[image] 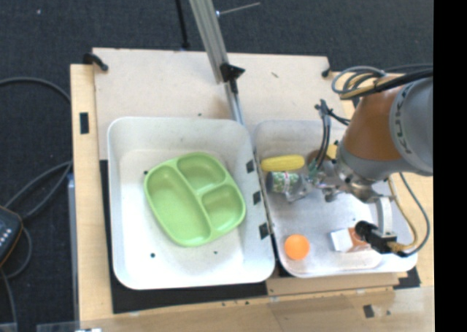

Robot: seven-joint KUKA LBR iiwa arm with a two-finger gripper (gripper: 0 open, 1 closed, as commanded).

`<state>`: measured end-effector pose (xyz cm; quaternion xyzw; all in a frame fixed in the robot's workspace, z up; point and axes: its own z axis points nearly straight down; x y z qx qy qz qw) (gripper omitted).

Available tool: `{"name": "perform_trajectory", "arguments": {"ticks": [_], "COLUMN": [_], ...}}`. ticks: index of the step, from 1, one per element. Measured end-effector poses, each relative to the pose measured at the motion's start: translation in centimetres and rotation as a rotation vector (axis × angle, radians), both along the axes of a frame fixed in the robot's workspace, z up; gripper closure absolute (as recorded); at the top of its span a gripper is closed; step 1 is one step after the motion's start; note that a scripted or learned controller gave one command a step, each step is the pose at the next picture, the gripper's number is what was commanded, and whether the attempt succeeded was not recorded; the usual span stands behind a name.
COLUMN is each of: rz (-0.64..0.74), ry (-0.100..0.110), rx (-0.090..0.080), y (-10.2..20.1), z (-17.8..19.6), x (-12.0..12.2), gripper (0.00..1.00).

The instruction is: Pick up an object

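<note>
Overhead, a slanted camera looks down on a pale wooden bench (146, 82) carrying two shallow white bins side by side. The left bin (131, 265) is the larger in the frame. A lime green divided plate (194, 198) with three compartments lies flat near its middle, apart from every wall, with bare white floor all around it.

The right bin (281, 133) is more crowded. A yellow corn cob (282, 163) lies crosswise near the bin's left wall, in the upper half. Just below it, touching or nearly so, sits a small crumpled greenish-grey object (287, 183) whose kind is unclear. An orange ball (296, 247) rests close to the front left corner, near the rim. Toward the front right lie a small white block (341, 239) and a reddish-orange item (359, 238), partly hidden by a black cable end.

The grey arm (412, 126), with its orange band (368, 133), reaches in from the right and covers the bin's upper right area. Its gripper (315, 176) points left, just beside the crumpled object and the corn cob; whether it is parted or closed cannot be told, and nothing is seen held. Open floor in this bin lies in the centre, between the gripper and the ball.

A slanted metal post (208, 20) rises from the bench behind the seam between the bins.
</note>
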<state>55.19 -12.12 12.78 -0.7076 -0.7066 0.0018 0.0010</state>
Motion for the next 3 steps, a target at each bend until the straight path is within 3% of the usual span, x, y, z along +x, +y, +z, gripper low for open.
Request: {"name": "perform_trajectory", "arguments": {"ticks": [1,2,3], "rz": [0.0,-0.007,0.004], "ry": [-0.001,-0.008,-0.012], "rx": [0.0,0.0,-0.001], "y": [-0.1,-0.2,-0.5], "z": [-2.9,-1.6,4.9], "x": [0.0,0.1,0.4], "gripper": [0.0,1.0,1.0]}}
